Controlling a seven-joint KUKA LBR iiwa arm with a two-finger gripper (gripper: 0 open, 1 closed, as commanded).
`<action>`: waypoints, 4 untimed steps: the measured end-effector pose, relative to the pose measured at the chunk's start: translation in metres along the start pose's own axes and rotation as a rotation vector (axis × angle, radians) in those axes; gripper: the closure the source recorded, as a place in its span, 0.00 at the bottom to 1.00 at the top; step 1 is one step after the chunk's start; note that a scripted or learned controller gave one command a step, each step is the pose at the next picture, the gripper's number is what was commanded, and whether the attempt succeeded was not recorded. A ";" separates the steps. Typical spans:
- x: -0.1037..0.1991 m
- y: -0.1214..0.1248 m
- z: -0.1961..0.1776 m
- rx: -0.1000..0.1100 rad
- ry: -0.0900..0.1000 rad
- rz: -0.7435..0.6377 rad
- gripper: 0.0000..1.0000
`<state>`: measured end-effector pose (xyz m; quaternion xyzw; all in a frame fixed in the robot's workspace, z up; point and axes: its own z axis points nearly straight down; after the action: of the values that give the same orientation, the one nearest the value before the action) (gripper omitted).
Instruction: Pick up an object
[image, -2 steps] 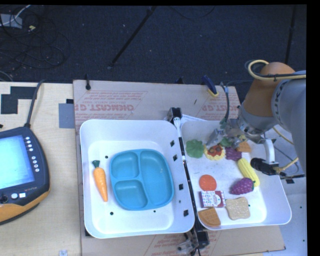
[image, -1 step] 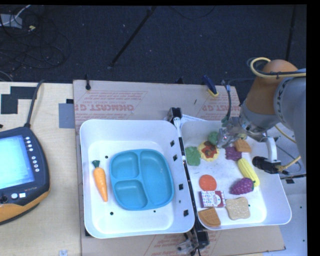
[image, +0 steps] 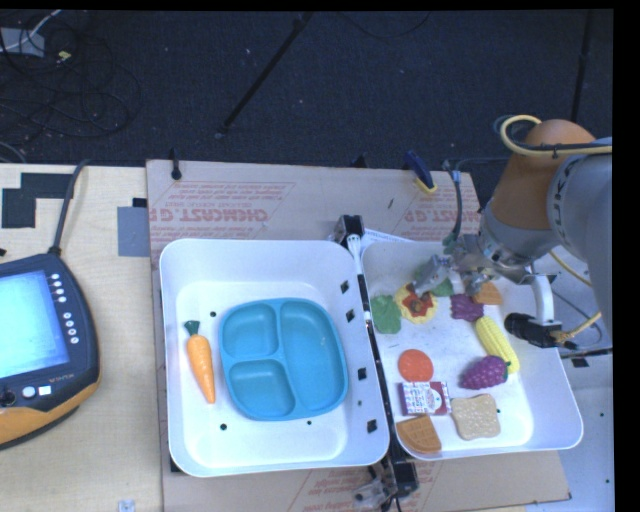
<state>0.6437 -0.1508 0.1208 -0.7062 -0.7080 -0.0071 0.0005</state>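
My gripper (image: 435, 272) hangs low over the far part of the right bin (image: 545, 425), just above a yellow and red toy (image: 415, 304). Nothing visibly hangs from it. Around it lie a green piece (image: 386, 314), a small purple piece (image: 466, 307) and an orange piece (image: 489, 294). Closer to the front are a corn cob (image: 494, 340), purple grapes (image: 483, 373), a red tomato (image: 416, 365), a red carton (image: 423, 398), a slice of toast (image: 474, 416) and a brown pastry (image: 420, 435).
The left bin (image: 180, 420) holds a blue divided plate (image: 282, 357) and a carrot (image: 201, 362) beside it. A divider (image: 362, 330) runs between the bins. A teach pendant (image: 35, 345) rests at the far left of the bench.
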 end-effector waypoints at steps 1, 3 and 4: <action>0.013 -0.055 0.035 0.018 -0.008 0.006 0.00; 0.009 -0.055 0.032 0.006 -0.011 0.000 0.00; 0.053 0.001 0.034 0.017 -0.008 -0.001 0.00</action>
<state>0.6446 -0.0970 0.0874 -0.7059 -0.7083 0.0019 0.0038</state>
